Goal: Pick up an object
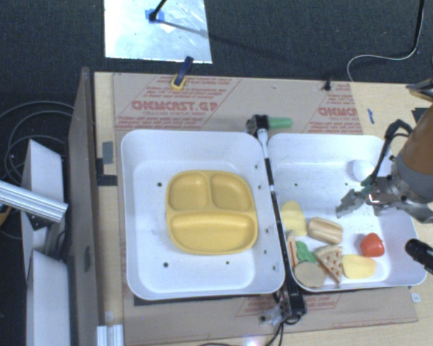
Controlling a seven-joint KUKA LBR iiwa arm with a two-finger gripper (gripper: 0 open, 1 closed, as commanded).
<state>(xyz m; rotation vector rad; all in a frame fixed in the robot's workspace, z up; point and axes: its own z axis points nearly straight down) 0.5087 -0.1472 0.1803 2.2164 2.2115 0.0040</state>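
we're hovering our gripper over the right bin, just far of the toy food pile heaped at its near edge. can't tell the fingers' state. probably lining up on the bread roll.

light: bright, even | shadows: soft | focus: slightly soft, perhaps compression

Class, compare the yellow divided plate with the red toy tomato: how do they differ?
The yellow divided plate is large, flat and alone in the left bin; the red tomato is small, rounded and lies in the right bin among other toy foods. Both rest on white bin floors.
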